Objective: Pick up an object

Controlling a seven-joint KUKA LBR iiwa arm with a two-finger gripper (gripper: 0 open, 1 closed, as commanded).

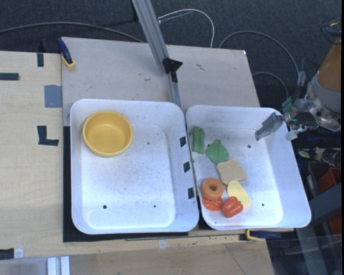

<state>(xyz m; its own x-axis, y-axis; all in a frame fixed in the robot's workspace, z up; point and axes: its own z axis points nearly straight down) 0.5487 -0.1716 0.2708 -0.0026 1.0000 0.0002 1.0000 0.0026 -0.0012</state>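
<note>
My gripper (261,133) hangs over the upper right part of the right bin (286,171), its tip pointing down and left, with no object seen at the tip. To its left and below, in the same bin, lie a green leafy piece (198,139), a second green piece (217,151), a tan bread slice (231,171), a brown doughnut (211,187), a pale yellow piece (239,193) and a red pepper (232,207). All of these lie well apart from the gripper. A yellow bowl (107,133) sits in the upper left corner of the left bin (132,211).
A slanted metal pole (155,33) rises behind the bins and ends near their shared edge. Cables loop across the dark floor at the back. A blue-and-yellow clamp (65,52) grips the board's far left corner. The arm's wrist (324,105) sits beyond the right bin's rim.
</note>
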